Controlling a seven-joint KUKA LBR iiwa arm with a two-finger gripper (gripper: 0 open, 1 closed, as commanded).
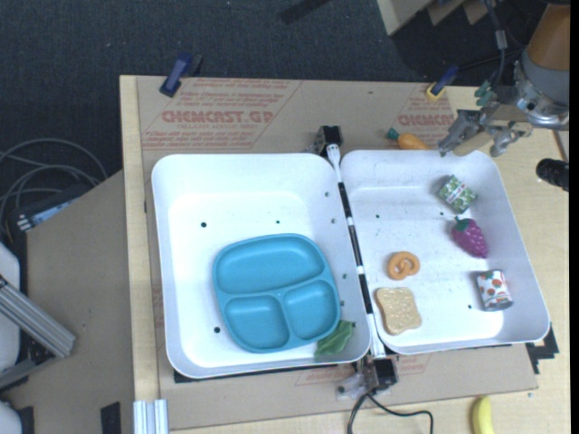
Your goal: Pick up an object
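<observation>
Approach step: hovered metal two-finger gripper (pixel 477 137) above far rim of right shallow white bin (pixel 434 333), fingers spread, nothing held; nearest target small green-white wrapped block (pixel 457 193), needing descent.

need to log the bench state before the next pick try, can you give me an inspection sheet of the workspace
surface: wooden bench bearing a left bin and a right bin, side by side.
job's things: in the right bin, green wrapped block, purple grapes, orange pretzel, toast slice, small can.
clutter: blue divided plate and a green leafy piece in the left bin; orange carrot-like toy and yellow item on the bench.
grippers: gripper above the right bin's far edge, open, holding nothing.
cables: loops on the floor at left; wire at the near edge.
surroundings: dark carpet; blue clamp.
</observation>
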